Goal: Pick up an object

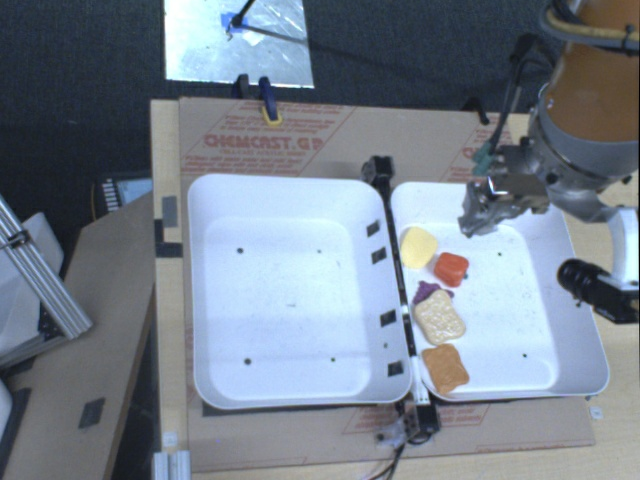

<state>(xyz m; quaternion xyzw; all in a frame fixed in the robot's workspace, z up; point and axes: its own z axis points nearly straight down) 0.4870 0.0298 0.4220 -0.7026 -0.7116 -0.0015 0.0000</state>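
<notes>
Over the upper part of the right bin (575, 363), the gripper (478, 220) at the end of the grey arm (585, 118), pointing down, above the bin floor and apart from everything in it; too dark and small to tell about the fingers. Along the left side of that bin, near the divider: a yellow piece (419, 246), just right of it and slightly lower a red piece (451, 268), then a small purple piece (427, 291) touching a pale cracker-like piece (440, 317), and lowest an orange-brown piece (446, 367). To the left, the other bin (215, 298).
</notes>
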